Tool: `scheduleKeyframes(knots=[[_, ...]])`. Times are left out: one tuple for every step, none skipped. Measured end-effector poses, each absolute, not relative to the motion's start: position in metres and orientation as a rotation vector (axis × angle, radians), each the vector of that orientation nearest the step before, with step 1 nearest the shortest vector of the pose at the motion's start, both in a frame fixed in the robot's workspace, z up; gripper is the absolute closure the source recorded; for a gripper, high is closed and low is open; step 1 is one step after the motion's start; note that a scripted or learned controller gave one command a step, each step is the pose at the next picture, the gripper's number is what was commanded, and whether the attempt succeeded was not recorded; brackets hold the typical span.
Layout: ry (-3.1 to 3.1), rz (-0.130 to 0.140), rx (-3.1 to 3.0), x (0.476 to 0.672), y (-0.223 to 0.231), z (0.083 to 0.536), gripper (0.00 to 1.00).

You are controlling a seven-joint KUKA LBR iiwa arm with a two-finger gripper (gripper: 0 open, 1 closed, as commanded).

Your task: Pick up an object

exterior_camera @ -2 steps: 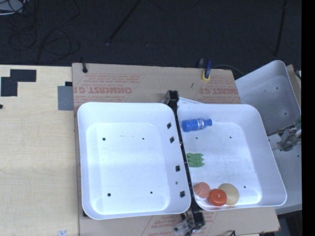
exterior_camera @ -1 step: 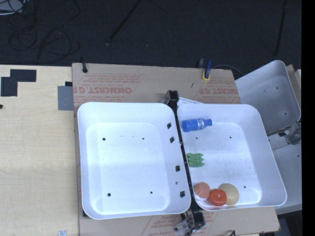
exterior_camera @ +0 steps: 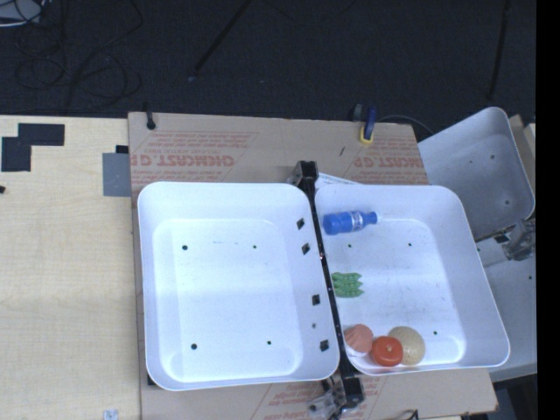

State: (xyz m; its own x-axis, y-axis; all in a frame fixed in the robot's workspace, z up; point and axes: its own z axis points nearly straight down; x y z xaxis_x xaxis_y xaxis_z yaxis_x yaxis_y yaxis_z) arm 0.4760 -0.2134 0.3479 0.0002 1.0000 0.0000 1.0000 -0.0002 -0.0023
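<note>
The right bin (exterior_camera: 455, 269) holds several small objects. A blue bottle (exterior_camera: 348, 222) lies on its side near the bin's far left corner. A green pea pod (exterior_camera: 346, 284) rests by the left wall at mid-depth. At the near left corner sit a pink round piece (exterior_camera: 358, 337), a red tomato-like piece (exterior_camera: 387, 351) and a tan round piece (exterior_camera: 408, 343), close together.
The left bin (exterior_camera: 227, 287) stands beside the right one, with a black divider strip (exterior_camera: 319, 269) between them. Both rest on a cardboard sheet (exterior_camera: 262, 151). A grey metal plate (exterior_camera: 477, 169) stands at the right. A blue and yellow clamp (exterior_camera: 368, 124) sits at the cardboard's far edge.
</note>
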Motion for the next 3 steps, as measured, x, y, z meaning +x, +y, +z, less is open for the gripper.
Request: scheduleKeyframes(knots=[[-2.224,0.000,-2.221,0.476,-0.214,0.375,1.00],[-2.217,0.004,-2.218,0.476,-0.213,0.332,1.00],[-2.223,0.000,-2.221,0.476,-0.214,0.364,1.00]])
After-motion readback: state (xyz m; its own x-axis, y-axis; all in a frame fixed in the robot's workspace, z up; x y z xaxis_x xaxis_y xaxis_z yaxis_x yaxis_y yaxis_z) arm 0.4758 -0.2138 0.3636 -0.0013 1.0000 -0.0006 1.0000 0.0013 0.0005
